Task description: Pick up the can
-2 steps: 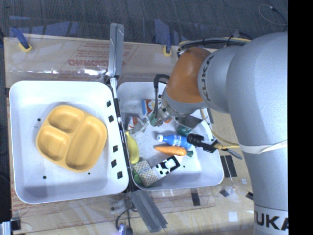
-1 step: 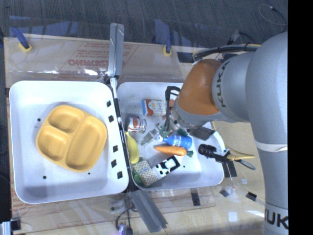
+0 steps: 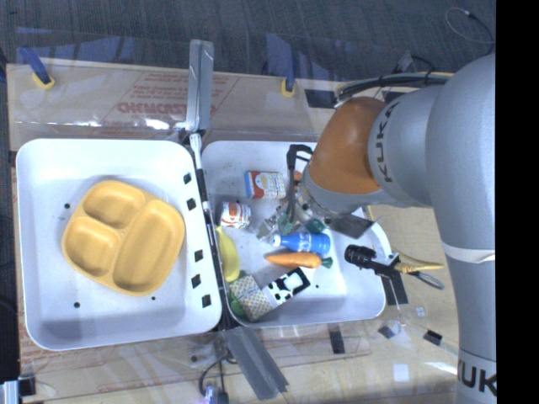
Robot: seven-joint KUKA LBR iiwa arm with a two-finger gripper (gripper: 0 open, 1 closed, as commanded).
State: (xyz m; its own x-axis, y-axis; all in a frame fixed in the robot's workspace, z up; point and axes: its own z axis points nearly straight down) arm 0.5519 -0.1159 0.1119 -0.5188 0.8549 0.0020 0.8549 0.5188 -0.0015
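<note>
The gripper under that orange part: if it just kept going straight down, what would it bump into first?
Probably the blue bottle lying just under the gripper, with the carrot beside it. The can sits off to the left in the right bin, so it would likely be missed. Depth is hard to judge here.

bench (image 3: 101, 99), two white bins (image 3: 42, 310) side by side

A robotics lab: a KUKA arm (image 3: 438, 150) over two white bins (image 3: 34, 225) on a taped bench (image 3: 109, 99).

Dark carpeted floor (image 3: 253, 15) lies beyond the bench (image 3: 109, 99), whose brown surface carries clear plastic sheeting.
</note>
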